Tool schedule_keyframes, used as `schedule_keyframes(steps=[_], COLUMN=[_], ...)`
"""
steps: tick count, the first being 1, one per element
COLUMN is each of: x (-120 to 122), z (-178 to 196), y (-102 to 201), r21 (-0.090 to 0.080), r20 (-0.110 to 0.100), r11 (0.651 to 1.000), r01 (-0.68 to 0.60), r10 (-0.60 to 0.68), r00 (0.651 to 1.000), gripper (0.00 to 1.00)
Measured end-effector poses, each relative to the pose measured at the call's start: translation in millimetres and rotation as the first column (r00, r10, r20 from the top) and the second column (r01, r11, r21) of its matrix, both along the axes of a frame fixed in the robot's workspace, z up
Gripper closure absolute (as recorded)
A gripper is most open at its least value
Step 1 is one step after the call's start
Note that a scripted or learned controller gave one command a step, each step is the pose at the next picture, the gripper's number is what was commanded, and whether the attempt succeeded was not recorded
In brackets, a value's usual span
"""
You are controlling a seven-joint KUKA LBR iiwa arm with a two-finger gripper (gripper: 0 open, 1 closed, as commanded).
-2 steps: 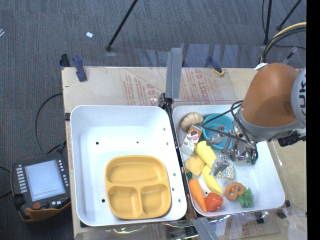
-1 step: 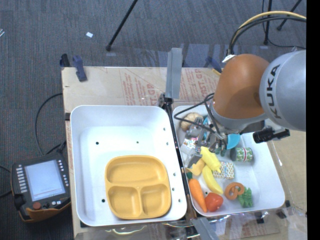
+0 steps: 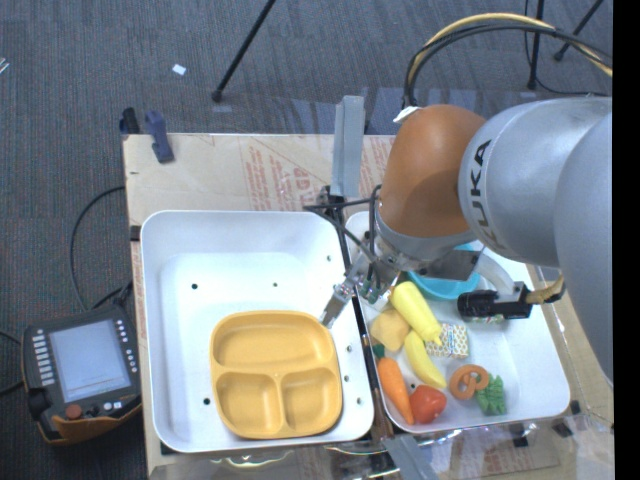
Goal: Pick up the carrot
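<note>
The carrot (image 3: 395, 388) is orange and tapered. It lies at the front left of the right bin (image 3: 545, 363), between a red pepper-like toy (image 3: 428, 404) and the bin's left wall. My gripper (image 3: 354, 300) hangs over the rims where the two bins meet, up and to the left of the carrot and well apart from it. It is open, one thin finger (image 3: 333, 311) slanting out over the left bin's edge, and nothing sits between the fingers. The arm's big orange and grey wrist hides the back of the right bin.
A yellow three-part plate (image 3: 275, 373) lies in the left bin (image 3: 200, 258). Crowded beside the carrot are two yellow banana-like toys (image 3: 424, 359), a yellow lump (image 3: 388, 330), an orange ring (image 3: 468, 380), a green piece (image 3: 490, 396), a checkered item (image 3: 453, 340) and a blue bowl (image 3: 450, 284).
</note>
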State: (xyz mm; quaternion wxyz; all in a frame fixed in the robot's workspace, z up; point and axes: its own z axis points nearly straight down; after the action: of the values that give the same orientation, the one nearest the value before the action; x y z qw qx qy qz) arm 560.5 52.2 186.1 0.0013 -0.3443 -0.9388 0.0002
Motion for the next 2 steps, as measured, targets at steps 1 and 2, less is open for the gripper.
schedule_keyframes(steps=[1, 2], x=[40.6, 37.9], z=[-96.4, -90.3], y=[68.3, 70.6], r21=[0.001, 0.0], r20=[0.002, -0.009], r11=[1.0, 1.0], r01=[0.009, 0.001], r10=[-0.009, -0.001], r00=[1.0, 1.0], gripper=[0.0, 1.0])
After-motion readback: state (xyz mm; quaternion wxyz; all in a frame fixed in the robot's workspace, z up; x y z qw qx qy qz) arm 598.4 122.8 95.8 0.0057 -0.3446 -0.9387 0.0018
